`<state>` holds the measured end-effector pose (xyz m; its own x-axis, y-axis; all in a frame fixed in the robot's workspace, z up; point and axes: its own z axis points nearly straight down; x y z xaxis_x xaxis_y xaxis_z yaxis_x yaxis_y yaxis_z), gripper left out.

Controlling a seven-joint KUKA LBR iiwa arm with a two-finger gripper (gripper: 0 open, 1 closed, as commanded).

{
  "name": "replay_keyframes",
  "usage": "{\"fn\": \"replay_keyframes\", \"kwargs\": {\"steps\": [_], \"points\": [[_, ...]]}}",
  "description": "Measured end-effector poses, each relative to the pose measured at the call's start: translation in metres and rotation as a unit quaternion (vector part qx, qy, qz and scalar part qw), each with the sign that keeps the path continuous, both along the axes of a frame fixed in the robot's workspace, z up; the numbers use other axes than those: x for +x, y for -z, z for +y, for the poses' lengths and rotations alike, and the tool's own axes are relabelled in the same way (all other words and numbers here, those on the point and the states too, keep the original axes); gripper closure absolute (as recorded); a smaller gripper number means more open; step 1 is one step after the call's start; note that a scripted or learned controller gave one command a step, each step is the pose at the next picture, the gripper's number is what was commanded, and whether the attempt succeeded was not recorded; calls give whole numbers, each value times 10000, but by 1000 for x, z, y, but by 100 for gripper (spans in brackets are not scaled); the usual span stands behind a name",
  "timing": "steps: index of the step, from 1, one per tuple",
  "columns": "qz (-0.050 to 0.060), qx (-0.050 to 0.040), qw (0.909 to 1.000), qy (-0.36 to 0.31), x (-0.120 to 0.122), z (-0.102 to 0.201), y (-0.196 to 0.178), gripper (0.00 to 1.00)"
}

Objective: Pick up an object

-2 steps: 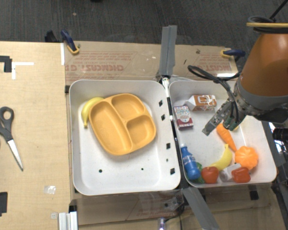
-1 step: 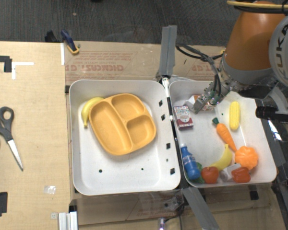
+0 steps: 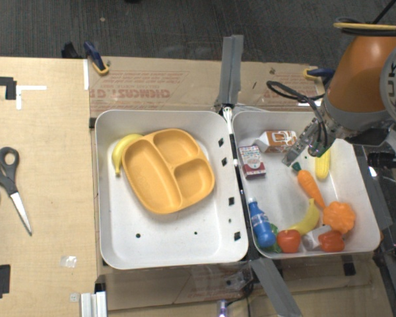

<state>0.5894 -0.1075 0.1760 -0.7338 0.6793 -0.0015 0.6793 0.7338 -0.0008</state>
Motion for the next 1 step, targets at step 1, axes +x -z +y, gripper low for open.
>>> {"fn": "replay_keyframes", "kwargs": {"steps": [1], "points": [[-6, 2, 9993, 375, 25, 83, -40, 100]]}}
